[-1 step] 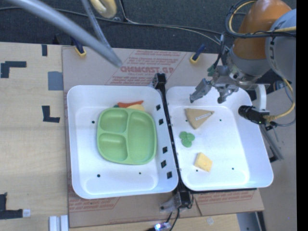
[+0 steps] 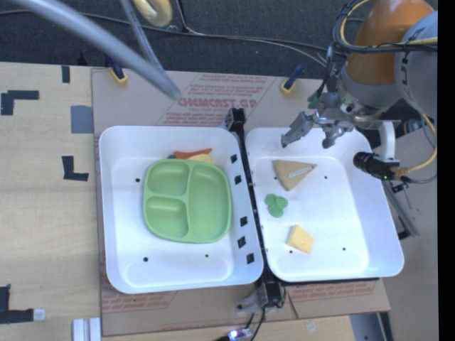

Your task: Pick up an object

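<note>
White right bin [image 2: 370,258], hand [image 2: 311,135] spread over far rim — tan wedge [image 2: 292,172] just beside.

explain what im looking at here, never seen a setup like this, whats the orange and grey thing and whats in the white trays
One camera looks down at a slant on a bench. The grey robot arm with an orange band reaches in from the right; its two open fingers grasp things and hold nothing now, hanging above the right shallow white bin. That bin holds a tan wedge, a small green leafy piece and a yellow block. The left white bin holds a green divided plastic plate, with orange and yellow bits behind it.
</note>
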Controlling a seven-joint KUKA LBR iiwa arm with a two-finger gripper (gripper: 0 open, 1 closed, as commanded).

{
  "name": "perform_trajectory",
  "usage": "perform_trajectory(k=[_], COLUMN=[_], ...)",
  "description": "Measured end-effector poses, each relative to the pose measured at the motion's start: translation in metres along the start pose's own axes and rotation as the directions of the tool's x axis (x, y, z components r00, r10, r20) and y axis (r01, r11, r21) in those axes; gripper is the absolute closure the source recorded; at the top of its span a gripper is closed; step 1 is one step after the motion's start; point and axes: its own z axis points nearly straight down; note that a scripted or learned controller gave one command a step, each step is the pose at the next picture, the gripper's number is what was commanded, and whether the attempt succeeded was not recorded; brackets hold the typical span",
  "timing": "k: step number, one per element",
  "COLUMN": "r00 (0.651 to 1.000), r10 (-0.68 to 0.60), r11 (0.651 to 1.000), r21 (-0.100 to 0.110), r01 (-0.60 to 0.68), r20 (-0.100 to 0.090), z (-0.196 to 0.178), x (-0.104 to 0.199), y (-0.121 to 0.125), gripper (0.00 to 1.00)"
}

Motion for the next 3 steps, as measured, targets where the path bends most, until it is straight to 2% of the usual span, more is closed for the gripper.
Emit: perform_trajectory(k=[1, 3], r00=[1.0, 1.0], r10=[0.002, 0.001], r11=[1.0, 1.0], r21=[0.006, -0.002], r01=[-0.002, -0.001], r20=[0.002, 0.005], z=[0.063, 0.157], x=[-0.006, -0.007], y=[0.001, 0.001], gripper=[0.0, 0.0])
